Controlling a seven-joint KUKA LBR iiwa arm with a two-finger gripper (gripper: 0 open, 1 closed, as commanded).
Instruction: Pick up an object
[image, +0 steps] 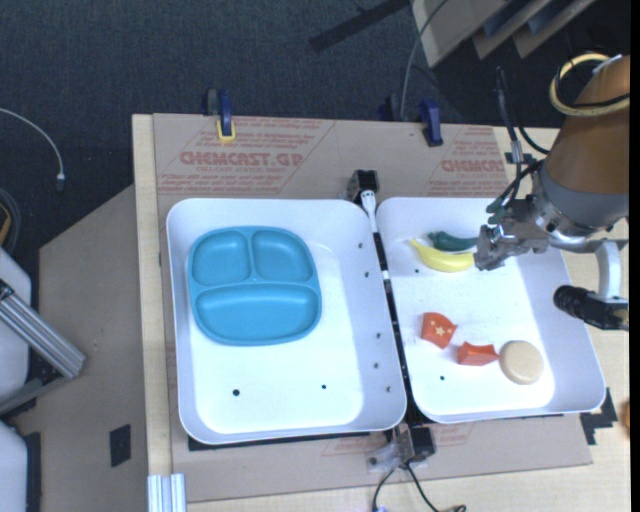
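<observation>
Just left of the hand (490, 250), whose grip I cannot tell, lies the banana (441, 258).

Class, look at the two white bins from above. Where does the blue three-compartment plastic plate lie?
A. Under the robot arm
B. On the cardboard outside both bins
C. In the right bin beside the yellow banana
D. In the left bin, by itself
D: the blue three-compartment plastic plate lies by itself in the left white bin, while the yellow banana lies in the right white bin.
</observation>
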